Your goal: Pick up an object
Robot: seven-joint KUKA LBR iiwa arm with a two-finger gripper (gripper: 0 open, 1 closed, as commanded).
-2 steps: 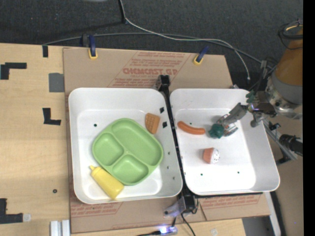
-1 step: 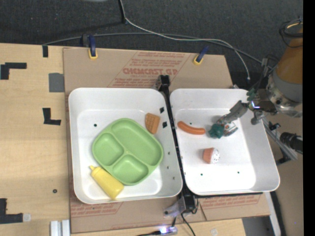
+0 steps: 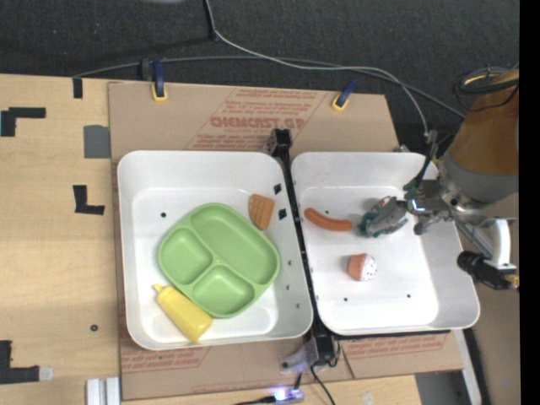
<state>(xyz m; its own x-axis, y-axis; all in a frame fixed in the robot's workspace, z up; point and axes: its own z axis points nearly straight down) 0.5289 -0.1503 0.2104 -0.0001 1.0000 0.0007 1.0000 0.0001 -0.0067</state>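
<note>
Two white bins sit side by side on a sheet of cardboard [image 3: 253, 116], with a black divider [image 3: 295, 226] between them serving as the landmark. Just right of the divider, in the right bin [image 3: 422, 310], lies a sausage [image 3: 327, 219]. Farther right from it is a small dark greenish toy [image 3: 384, 218], and the gripper [image 3: 403, 211] is at that toy, touching or just over it — whether the fingers are spread or closed I cannot tell, since they blur into the toy. Below the sausage, well right of the divider, rests a small red and white piece [image 3: 361, 267], like a strawberry. The grey arm [image 3: 485, 142] with its orange band comes in at the far right of that bin.

Left of the divider, in the left bin [image 3: 135, 226], an orange wafer piece [image 3: 261, 211] lies just beside the divider. A green sectioned plate [image 3: 219, 260] fills the middle — a yellow bottle [image 3: 181, 312] rests against its lower left edge.
</note>
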